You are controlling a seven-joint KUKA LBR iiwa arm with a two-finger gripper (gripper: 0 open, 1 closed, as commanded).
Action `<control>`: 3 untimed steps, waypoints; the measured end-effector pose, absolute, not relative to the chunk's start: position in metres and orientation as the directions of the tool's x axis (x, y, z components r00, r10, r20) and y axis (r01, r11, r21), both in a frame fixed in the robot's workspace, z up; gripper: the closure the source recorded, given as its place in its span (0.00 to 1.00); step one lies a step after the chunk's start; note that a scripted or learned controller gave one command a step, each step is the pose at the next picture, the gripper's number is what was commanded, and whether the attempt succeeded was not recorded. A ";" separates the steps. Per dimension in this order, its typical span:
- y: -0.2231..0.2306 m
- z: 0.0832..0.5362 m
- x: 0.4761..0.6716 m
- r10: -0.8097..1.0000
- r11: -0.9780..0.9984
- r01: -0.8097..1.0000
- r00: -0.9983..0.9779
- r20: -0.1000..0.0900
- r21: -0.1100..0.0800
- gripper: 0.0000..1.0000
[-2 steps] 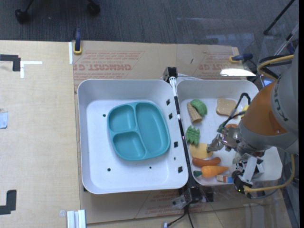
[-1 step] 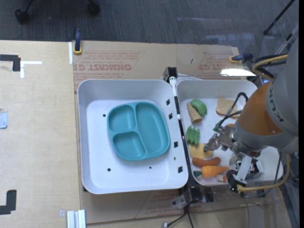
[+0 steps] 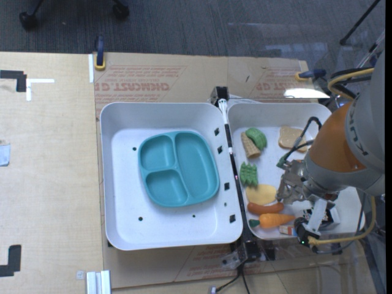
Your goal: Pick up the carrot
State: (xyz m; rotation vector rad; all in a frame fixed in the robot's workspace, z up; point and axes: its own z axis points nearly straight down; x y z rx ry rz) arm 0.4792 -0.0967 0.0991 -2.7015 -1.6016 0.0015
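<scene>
Take the slim orange carrot with its green stub [image 3: 272, 221] as your reference: it lies on the floor of the right-hand shallow white plastic bin [image 3: 269, 112], close to that bin's near wall. The two-finger gripper [image 3: 293, 196] hangs just above and to the right of the carrot, under the grey arm with the orange band [image 3: 334, 149]. You cannot tell from this view whether the pincer is spread or closed; the wrist hides it, and nothing can be seen held in it.

Your main risk is crowding. A reddish sausage-shaped piece [image 3: 264, 207] lies just beside the carrot on its far side, nearly parallel to it, and a pale yellow rounded piece [image 3: 262, 193] sits just beyond that. A descent slightly off toward the far side could well close on the sausage, or nudge both away. The carrot's nearness to the bin wall also leaves little room on the near side, so a glancing grasp that rolls it is likely.

Farther from the carrot in the same bin are a green ridged leafy piece [image 3: 248, 174], a tan cone topped with green [image 3: 253, 141] and a light brown bread slice [image 3: 290, 137]. The left-hand white bin [image 3: 116, 164], well apart from the carrot, holds a teal three-compartment plate [image 3: 179, 168] with bare compartments.
</scene>
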 end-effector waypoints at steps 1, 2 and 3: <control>-0.097 0.099 0.479 0.877 -0.480 0.877 0.480 0.000 -0.001 0.00; -0.093 0.093 0.480 0.740 -0.672 0.740 0.672 0.002 0.007 0.00; -0.073 0.191 0.479 0.840 -0.543 0.840 0.543 -0.001 -0.001 0.00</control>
